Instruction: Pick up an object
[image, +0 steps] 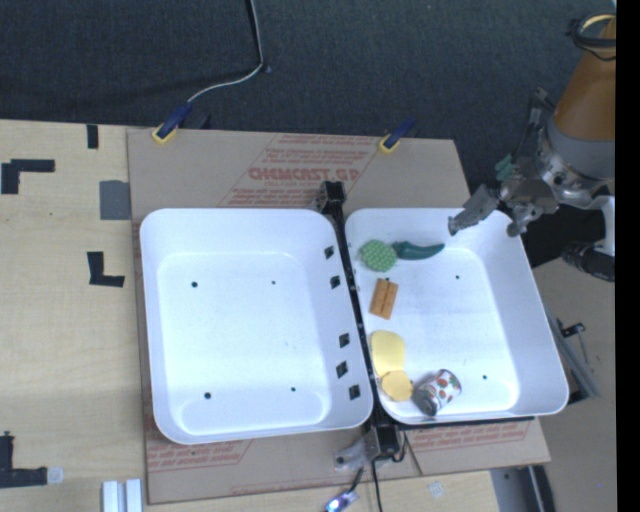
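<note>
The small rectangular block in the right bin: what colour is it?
Orange-brown block, seen clearly in the camera view.

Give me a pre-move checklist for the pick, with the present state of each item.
1. Gripper free of any load: ok, nothing sits between its fingers.
2. Fingers spread for a grasp: ok, they stand apart above the right bin's far corner.
3. Gripper placed over a target: not ok, it hangs at the bin's edge, away from every object.
4. Targets in sight: ok, green brush, orange block, yellow piece and silver wad lie along the bin's left side and near end.
5. Room around the targets: not ok for the yellow piece, which touches the bin's wall; ok for the orange block.
</note>
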